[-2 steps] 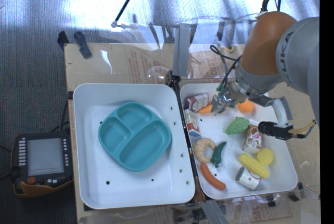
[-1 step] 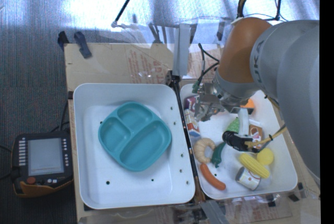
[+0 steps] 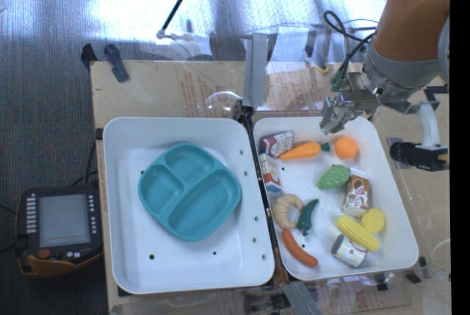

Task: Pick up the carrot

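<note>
The carrot (image 3: 300,151) is orange with a small green top and lies at the back of the right bin (image 3: 393,192), pointing left to right. A dark carton (image 3: 277,143) touches its left end and an orange fruit (image 3: 346,147) sits just to its right. My gripper (image 3: 332,122) hangs over the bin's back edge, a little above and to the right of the carrot, apart from it. Nothing shows between its fingers.
The right bin also holds a green leafy vegetable (image 3: 334,177), a juice carton (image 3: 357,196), corn (image 3: 357,232), a lemon (image 3: 373,220), a can (image 3: 348,251), a sausage (image 3: 299,249), a croissant (image 3: 286,209) and a green pepper (image 3: 308,216). A teal divided plate (image 3: 189,190) lies in the left bin (image 3: 125,233).
</note>
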You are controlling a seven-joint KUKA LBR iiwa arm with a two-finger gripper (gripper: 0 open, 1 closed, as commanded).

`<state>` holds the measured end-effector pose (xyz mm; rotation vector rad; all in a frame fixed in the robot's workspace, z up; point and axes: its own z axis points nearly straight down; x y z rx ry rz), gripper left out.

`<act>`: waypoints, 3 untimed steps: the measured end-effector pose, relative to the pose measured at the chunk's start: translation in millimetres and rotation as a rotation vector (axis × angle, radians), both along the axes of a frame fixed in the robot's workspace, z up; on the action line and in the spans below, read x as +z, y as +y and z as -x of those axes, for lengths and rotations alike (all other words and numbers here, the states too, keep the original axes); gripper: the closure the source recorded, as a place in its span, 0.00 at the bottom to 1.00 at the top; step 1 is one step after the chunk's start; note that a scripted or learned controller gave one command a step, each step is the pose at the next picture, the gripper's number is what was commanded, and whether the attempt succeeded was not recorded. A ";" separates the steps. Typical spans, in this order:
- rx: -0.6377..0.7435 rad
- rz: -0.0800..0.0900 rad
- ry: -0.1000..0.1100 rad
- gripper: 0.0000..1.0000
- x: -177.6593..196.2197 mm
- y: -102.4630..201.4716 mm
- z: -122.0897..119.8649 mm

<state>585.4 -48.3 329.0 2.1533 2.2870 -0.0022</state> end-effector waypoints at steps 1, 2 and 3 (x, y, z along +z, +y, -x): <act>0.002 0.000 0.007 0.00 -3.6 1.1 0.7; -0.093 -0.001 0.017 0.00 -97.8 -57.7 -17.4; -0.130 -0.003 0.019 0.00 -237.9 -89.3 -54.4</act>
